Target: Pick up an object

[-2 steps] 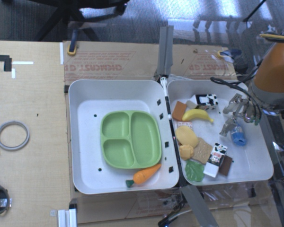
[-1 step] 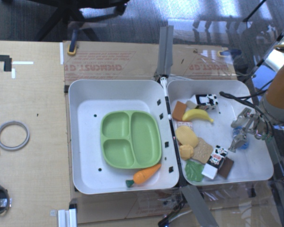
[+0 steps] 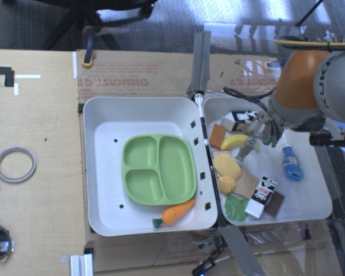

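Here the grey arm's two-finger hand (image 3: pixel 248 148) reaches down into the right white bin (image 3: pixel 310 203), its tip just beside the yellow plastic banana (image 3: pixel 234 141); whether it is open or closed cannot be told. Near it lie an orange block (image 3: pixel 218 135), a blue bottle (image 3: pixel 291 164), a pale yellow lumpy toy (image 3: pixel 226 166) and a green leafy piece (image 3: pixel 236 207). The left white bin (image 3: pixel 103 165) holds a green divided plate (image 3: pixel 159 169) and an orange toy carrot (image 3: pixel 177 211).
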Controlling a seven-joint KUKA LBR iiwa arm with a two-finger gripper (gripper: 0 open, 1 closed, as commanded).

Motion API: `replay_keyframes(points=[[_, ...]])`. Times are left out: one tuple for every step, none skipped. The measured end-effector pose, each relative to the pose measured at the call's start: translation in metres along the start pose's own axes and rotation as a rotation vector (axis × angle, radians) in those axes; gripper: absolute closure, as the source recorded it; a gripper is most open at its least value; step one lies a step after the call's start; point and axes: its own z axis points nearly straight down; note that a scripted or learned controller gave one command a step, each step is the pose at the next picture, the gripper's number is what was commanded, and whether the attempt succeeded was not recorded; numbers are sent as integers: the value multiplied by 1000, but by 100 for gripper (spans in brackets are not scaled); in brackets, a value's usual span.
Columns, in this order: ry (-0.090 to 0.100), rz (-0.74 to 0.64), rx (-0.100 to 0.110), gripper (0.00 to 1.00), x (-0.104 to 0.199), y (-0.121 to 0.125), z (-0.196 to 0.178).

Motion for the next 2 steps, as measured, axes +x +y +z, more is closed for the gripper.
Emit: replay_keyframes(points=[[36,344,22,0,-28,2,-8],[46,402,28,0,-44,-15,-9]])
